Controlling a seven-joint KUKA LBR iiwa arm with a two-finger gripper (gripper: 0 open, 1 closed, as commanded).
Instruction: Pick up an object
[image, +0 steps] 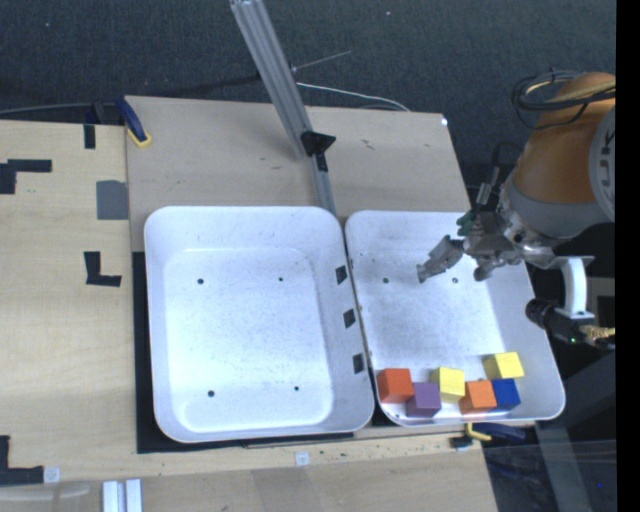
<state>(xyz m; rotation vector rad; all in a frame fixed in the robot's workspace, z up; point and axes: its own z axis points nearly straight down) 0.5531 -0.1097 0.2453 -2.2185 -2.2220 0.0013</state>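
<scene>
Several small blocks lie along the near edge of the right bin (400, 300): an orange block (395, 384), a purple block (427, 398), a yellow block (451, 382), a second orange block (480, 396), a blue block (505, 393) and another yellow block (507, 365). My gripper (462, 267) hangs over the far right part of that bin, well away from the blocks. Its fingers are spread open with nothing between them.
The left bin (240, 320) sits beside the right one. A slanted metal rail (285, 90) runs from the top of the view down to the bins' shared far corner. The grey and orange arm (560, 170) enters from the right.
</scene>
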